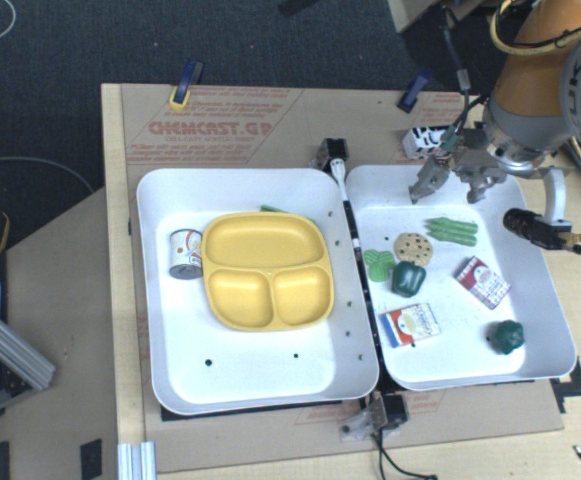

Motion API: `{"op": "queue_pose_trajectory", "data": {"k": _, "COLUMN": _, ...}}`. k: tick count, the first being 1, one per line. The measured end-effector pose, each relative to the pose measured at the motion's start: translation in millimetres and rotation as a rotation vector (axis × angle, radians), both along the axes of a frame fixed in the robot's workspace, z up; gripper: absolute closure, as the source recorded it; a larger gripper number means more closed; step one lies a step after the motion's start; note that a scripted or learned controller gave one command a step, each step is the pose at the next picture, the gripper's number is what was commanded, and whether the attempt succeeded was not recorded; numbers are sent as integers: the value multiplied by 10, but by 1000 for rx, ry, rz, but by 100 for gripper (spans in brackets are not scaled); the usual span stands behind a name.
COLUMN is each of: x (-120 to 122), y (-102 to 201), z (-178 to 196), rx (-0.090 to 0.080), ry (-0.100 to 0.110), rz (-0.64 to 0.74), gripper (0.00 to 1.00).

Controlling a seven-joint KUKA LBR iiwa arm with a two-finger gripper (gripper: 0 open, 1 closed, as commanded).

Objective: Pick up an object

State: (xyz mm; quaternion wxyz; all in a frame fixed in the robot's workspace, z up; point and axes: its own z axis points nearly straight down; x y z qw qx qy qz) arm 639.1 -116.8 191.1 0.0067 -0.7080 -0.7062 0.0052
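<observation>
My gripper (451, 187) hangs over the back of the right bin (545, 298), its two fingers spread apart with nothing between them. Just below it lies a green bean pod (451, 231). Further forward sit a round cookie (412, 248), a light green piece (378, 264) and a dark green pepper (407, 279). A red and white packet (482, 282), a red, white and blue carton (409, 324) and a dark green lump (506, 337) lie nearer the front.
The left bin (160, 268) holds a yellow divided plate (266, 269) and a small can (185, 253) at its left. A black clamp (333, 154) sits between the bins at the back. A black and white object (428, 139) lies behind the right bin.
</observation>
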Motion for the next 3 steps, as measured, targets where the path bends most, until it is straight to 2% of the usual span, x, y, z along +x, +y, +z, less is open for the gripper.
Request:
{"op": "queue_pose_trajectory", "data": {"k": 1, "x": 32, "y": 1, "z": 91, "rx": -2, "ry": -15, "rz": 2, "gripper": 0}}
{"op": "queue_pose_trajectory", "data": {"k": 3, "x": 42, "y": 35, "z": -1073, "rx": -1, "ry": -10, "rz": 3, "gripper": 0}}
